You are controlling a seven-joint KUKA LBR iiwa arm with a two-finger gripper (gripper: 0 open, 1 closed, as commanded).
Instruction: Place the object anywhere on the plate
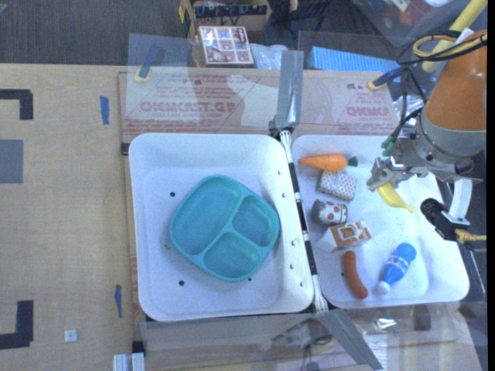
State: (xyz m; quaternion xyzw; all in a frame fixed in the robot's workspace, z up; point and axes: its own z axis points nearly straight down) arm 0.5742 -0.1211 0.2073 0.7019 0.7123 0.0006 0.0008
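Plate [224, 226] one, carrot [324, 161] one, bottle [397, 266] one, sausage [354, 274] one; fingers' [384, 174] state unclear.

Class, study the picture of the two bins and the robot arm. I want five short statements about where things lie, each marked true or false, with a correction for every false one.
1. The teal plate lies in the left bin. True.
2. The carrot rests on the plate. False: it lies in the right bin, near that bin's far edge.
3. The blue bottle lies in the right bin. True.
4. The gripper is over the left bin. False: it is over the right bin, close to the banana.
5. The sausage lies beside the carrot. False: it lies near the front edge, with other items between them.
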